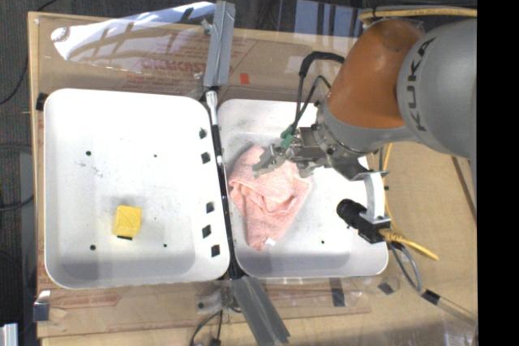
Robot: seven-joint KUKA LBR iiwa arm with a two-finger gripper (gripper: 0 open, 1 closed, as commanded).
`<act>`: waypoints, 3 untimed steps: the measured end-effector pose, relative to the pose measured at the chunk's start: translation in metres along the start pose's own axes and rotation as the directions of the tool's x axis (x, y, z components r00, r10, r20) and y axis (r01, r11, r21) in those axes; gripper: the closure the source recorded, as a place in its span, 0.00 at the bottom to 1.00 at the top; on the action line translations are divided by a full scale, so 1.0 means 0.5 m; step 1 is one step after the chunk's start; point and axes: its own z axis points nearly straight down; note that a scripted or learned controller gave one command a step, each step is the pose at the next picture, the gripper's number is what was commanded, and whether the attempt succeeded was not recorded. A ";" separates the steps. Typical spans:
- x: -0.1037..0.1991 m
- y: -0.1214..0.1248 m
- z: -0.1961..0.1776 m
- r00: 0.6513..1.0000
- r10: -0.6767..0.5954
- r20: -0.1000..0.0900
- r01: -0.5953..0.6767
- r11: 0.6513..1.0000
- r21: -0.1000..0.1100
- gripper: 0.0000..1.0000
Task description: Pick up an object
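Camera view shows us the gripper (274, 158) low over the right bin (357, 255), at the upper edge of a crumpled pink cloth (268, 198); how its jaws stand we cannot tell, since the metal parts blur into the fabric beneath them, and we cannot say whether any cloth sits between them. We judge the step in hand to be the grasp itself, and to do it well we would aim for a raised fold rather than a flat stretch, because soft fabric tends to slip out of a shallow pinch. We would press down into the bunched ridge nearest the gripper, take a good thickness of cloth, then lift straight up and slowly, so that the hanging tail clears the divider (215, 174) between the bins without snagging. The cloth lies in the left half of the right bin, spreading from just under the gripper down toward the bin's near wall, its left edge close against the divider. A small yellow block (127, 221) rests in the left bin (73, 134), well apart from the gripper and across the divider, so we judge the cloth the likelier target here.
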 end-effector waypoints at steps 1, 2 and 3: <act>-0.112 0.053 0.126 0.997 0.074 0.000 -0.074 0.997 0.001 0.00; -0.134 0.021 0.124 0.998 0.064 -0.001 -0.064 0.998 0.000 0.00; -0.194 0.246 0.291 0.997 -0.080 0.002 0.080 0.997 -0.006 0.00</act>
